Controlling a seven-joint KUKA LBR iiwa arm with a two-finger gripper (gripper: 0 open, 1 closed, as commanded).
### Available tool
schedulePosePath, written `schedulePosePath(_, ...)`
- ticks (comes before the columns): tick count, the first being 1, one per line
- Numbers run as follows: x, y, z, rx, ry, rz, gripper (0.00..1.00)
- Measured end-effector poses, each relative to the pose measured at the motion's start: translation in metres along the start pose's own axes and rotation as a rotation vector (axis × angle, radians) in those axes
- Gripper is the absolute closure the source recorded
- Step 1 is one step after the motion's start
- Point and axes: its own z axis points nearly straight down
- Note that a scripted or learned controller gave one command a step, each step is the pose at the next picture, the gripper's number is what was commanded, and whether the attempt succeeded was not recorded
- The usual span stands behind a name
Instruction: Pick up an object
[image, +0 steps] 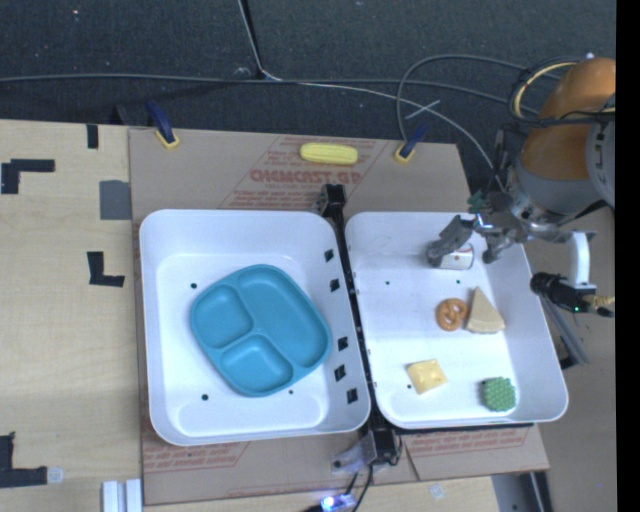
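While nothing is lifted yet, pick is pending.
Claw (466, 243) is hovering spread and empty over right bin's (385, 232) far end; pretzel (451, 314), wedge (486, 313), cheese cube (427, 376), green piece (497, 394) are lying nearer.

Grey arm (560, 175) with orange band, thin dark cables, and a dark metal gripper (468, 243)

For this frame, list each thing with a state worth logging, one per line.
gripper: over the right bin's far end, nothing seen between its fingers
blue plate: lying flat in the left bin
pretzel: in the right bin, touching the bread wedge
cheese cube: loose, ungrasped
green piece: near corner, ungrasped
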Motion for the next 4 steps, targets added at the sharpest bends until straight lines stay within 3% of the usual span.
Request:
schedulePosePath(2, 0.012, 0.005, 0.119, 0.001, 0.001, 0.000, 0.00)
schedulePosePath(3, 0.012, 0.007, 0.105, -0.003, 0.001, -0.001, 1.00)
schedulePosePath(4, 0.014, 0.002, 0.044, -0.010, 0.000, 0.000, 1.00)
